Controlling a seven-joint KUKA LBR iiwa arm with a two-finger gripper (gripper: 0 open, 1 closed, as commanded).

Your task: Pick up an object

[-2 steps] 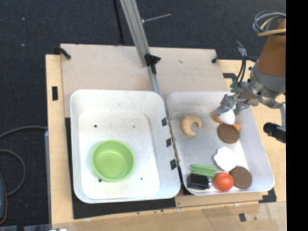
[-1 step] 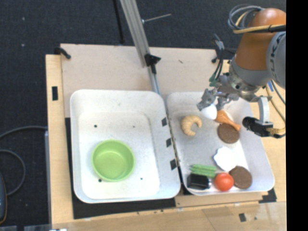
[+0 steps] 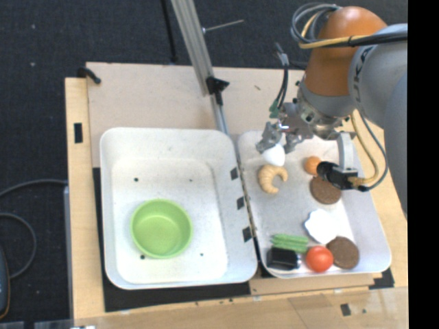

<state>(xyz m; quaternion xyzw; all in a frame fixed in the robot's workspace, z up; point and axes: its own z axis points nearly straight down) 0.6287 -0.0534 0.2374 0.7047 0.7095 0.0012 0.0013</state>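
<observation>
**Gripper poised over the white egg at the top of the right bin**

The arm (image 3: 343, 53) reaches in from the right, and the gripper (image 3: 278, 137) hangs over the far end of the right bin (image 3: 370, 214). Just below its fingers sits a white egg (image 3: 274, 155), the likeliest target from this pose. The fingers look spread, one either side above the egg, with nothing between them; no grasp is visible.

To do this step well, I'd say the drop should be straight down, centred on the egg, because a round, smooth shape will squirt sideways if one finger touches first. The croissant (image 3: 272, 178) lies just beside the egg on the near side, so the fingers should close along the line that keeps clear of it. The bin's far wall is close too, so a slow descent is the safer call.

Now the count. Right bin: one white egg, one croissant, one small orange ball (image 3: 313, 164), two brown round cookies (image 3: 326, 190) (image 3: 342, 251), one white lump (image 3: 324, 225), one green pod (image 3: 289, 241), one black block (image 3: 282, 258) and one tomato (image 3: 319, 258). Left bin (image 3: 120, 149): one green bowl (image 3: 160, 228), sitting alone. Two bins, one arm, one gripper.
</observation>
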